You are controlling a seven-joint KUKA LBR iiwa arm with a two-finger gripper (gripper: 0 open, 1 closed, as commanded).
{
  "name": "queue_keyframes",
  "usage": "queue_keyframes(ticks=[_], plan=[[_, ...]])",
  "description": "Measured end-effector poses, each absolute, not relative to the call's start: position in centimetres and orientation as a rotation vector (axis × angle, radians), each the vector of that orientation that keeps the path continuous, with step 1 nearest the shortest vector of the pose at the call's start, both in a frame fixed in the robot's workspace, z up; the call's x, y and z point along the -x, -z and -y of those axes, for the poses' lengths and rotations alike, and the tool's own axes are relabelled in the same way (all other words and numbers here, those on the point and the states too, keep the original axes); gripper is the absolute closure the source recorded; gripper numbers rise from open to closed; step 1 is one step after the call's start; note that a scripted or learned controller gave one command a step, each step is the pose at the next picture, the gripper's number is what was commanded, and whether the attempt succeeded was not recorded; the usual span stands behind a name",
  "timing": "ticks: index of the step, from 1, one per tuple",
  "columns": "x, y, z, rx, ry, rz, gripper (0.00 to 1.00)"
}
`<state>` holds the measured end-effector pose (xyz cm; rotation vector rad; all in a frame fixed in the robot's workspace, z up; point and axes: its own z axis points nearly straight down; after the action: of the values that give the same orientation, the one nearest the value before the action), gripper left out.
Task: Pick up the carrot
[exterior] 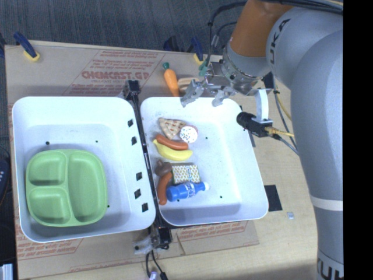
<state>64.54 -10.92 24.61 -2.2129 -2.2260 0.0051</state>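
Note:
The carrot (171,80), orange with a green top, lies on the cardboard just behind the back rim of the right bin (245,168), outside both bins. My gripper (205,98) hangs over that bin's back edge, a little right of and below the carrot in the camera view. Its fingers (189,96) are spread open with nothing between them. A small gap separates the carrot from the left fingertip.
The right bin holds several toy foods: a bread piece (171,125), white ball (188,135), banana (173,151) and blue bottle (185,191). A green divided plate (66,186) lies in the left bin (76,112). Black clips (132,88) sit along the rims between the bins.

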Motion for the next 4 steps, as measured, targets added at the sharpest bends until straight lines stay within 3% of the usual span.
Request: queue_keyframes(ticks=[1,2,3,4], plan=[[-65.6,-19.1,5.2,2.437,-0.008,1.973,0.00],[-65.6,-19.7,17.4,2.460,-0.003,1.951,0.00],[-65.8,-9.5,13.4,2.742,0.003,1.535,0.00],[-65.7,-18.7,9.5,2.790,-0.002,1.437,0.00]])
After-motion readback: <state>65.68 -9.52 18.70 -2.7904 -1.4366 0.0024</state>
